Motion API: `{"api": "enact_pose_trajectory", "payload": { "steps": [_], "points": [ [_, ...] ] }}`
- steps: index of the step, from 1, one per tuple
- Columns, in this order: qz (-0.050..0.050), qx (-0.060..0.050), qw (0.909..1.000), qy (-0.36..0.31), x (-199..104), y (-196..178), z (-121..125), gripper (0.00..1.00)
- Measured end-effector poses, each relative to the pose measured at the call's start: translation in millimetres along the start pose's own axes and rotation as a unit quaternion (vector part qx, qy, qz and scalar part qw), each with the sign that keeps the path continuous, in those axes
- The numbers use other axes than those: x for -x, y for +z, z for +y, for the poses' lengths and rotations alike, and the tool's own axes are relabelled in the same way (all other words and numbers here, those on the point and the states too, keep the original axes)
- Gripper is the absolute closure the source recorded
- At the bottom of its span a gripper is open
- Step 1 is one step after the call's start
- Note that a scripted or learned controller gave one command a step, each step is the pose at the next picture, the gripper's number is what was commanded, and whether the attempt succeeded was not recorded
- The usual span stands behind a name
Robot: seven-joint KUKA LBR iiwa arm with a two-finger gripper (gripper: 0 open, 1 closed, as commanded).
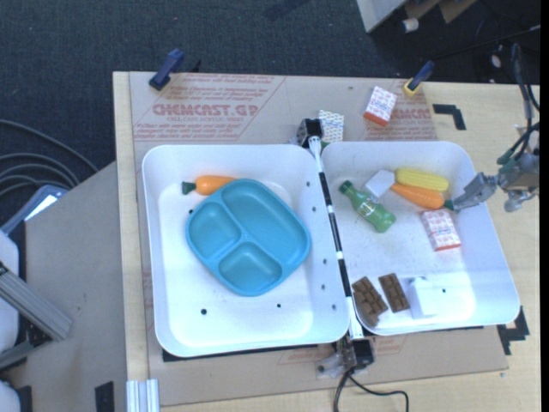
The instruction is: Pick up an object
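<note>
The right bin [489, 269] holds a green bottle [369, 207], a small white block [378, 183], a yellow corn cob [420, 179], an orange carrot [418, 196], a red-and-white packet [439, 229], two brown chocolate bars [382, 296] and a white box [423, 298]. In the left bin [163, 230] lie a blue divided plate [247, 235] and a second carrot [208, 184]. My gripper [480, 191] hangs over the right bin's right rim, its tip just right of the carrot and corn. Nothing shows in its grasp.
On the bench behind the bins sit a small red-and-white box [379, 106] and a patterned box [330, 125]. A blue clamp [165, 69] and a yellow-blue clamp [419, 75] grip the bench's far edge. A black divider [330, 226] runs between the bins.
</note>
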State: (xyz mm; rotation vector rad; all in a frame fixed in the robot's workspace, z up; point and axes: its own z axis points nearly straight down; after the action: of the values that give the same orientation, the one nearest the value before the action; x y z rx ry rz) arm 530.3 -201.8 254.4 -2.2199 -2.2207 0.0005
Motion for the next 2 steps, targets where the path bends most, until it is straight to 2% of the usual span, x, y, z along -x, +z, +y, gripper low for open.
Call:
{"api": "enact_pose_trajectory", "payload": {
  "steps": [1,2],
  "points": [
    [0.000,0.000,1.0000,0.000,-10,117,71,0.00],
    [0.001,-0.005,1.0000,-0.001,-24,158,124,0.00]
  ]
}}
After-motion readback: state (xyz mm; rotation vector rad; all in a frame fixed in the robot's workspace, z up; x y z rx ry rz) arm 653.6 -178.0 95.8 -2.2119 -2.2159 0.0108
